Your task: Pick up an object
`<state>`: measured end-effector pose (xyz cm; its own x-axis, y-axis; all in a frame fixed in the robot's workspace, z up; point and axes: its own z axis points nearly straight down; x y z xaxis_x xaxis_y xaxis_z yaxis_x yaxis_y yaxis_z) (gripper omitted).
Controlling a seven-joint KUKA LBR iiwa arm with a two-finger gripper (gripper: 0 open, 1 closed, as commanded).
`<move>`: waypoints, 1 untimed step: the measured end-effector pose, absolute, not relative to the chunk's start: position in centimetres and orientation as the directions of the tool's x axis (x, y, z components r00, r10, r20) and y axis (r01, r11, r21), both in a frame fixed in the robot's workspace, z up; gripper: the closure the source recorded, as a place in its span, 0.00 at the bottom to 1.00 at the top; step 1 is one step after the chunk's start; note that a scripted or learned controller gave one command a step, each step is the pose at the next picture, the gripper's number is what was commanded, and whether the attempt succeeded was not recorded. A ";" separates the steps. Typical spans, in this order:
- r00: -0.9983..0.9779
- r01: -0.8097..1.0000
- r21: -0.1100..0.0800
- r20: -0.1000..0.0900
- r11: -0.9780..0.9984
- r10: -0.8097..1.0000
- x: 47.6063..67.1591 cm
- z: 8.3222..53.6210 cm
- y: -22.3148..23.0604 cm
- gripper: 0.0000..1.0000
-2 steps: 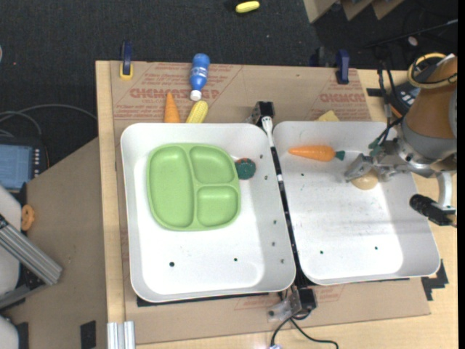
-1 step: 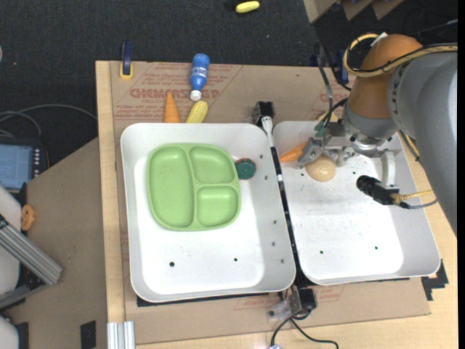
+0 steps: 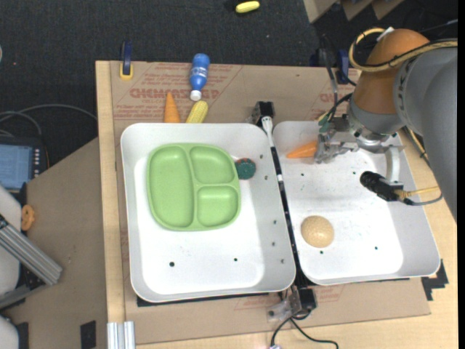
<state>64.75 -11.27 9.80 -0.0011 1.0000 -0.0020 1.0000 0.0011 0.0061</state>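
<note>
1. The gripper [image 3: 328,145] hangs low at the far end of the right bin [image 3: 414,257], under the grey arm [image 3: 429,86] and its orange band [image 3: 385,67]. From above the wrist body covers it, so whether it is released or clenched I cannot tell.
2. Just to the gripper's left lies an orange toy carrot [image 3: 301,150], thin tip toward the divide between the bins. It sits close against the tool and looks like the target of this pick; nothing proves it is gripped.
3. A tan, bun-like round object [image 3: 317,232] rests well apart in the same bin, nearer the camera, in open floor where it would be an easy alternative.
4. A black cable connector [image 3: 379,185] hangs off the arm over the bin's right part; I judge it to be rig hardware, not an item to pick.
5. The left bin [image 3: 156,267] holds a green three-compartment plate [image 3: 194,187] lying flat, with a small teal object [image 3: 246,169] touching its right edge.
6. Beyond the bins, on the board [image 3: 240,78], lie a small blue-and-white bottle [image 3: 199,75], a second carrot [image 3: 171,108] and a yellow corn cob [image 3: 197,111], seemingly spare props outside the work area.
7. Judgement: the approach is made, the lift not yet shown.
</note>
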 end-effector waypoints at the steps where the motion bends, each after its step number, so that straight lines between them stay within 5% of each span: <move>1: -0.001 1.000 0.004 -0.002 0.001 1.000 64.7 9.7 -11.2 0.00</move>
